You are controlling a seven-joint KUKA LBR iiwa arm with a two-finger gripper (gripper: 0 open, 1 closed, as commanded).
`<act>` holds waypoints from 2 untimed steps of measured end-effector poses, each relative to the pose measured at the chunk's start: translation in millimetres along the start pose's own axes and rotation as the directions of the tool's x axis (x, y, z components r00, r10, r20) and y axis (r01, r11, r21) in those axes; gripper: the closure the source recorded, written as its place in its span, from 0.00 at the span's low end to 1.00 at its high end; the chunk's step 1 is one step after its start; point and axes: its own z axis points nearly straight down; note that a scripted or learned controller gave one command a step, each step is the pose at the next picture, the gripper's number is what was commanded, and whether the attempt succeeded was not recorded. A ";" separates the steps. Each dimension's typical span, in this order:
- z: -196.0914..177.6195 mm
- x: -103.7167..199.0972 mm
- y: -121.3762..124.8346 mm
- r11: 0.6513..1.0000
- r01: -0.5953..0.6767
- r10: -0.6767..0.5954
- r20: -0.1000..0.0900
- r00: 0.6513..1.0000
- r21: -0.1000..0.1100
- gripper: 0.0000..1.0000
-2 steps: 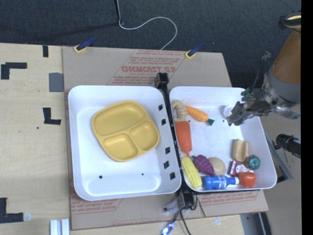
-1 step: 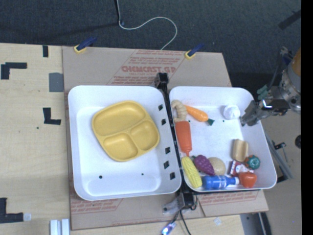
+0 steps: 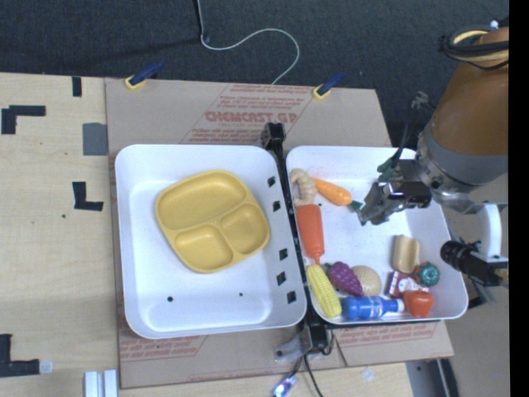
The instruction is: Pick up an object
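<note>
The right bin (image 3: 364,160) holds several toy foods: a small orange carrot (image 3: 333,192), a long orange-red piece (image 3: 311,231), a corn cob (image 3: 323,290), a purple grape bunch (image 3: 345,278), a blue bottle (image 3: 369,308), a bread piece (image 3: 404,253) and a red tomato (image 3: 419,303). My gripper (image 3: 369,211) hangs over the right bin's middle, just right of the small carrot and above bare white floor. Nothing shows between its dark fingers.
The left bin (image 3: 136,246) holds a yellow divided plate (image 3: 212,220). A black divider (image 3: 283,222) runs between the bins. The grey and orange arm (image 3: 471,122) covers the right bin's far right corner. A white cable (image 3: 248,40) lies behind the bins.
</note>
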 end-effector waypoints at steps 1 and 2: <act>38.2 78.9 0.1 1.000 0.002 -0.002 0.000 1.000 0.002 1.00; -74.9 98.4 1.6 1.000 -0.002 0.002 0.000 1.000 -0.016 1.00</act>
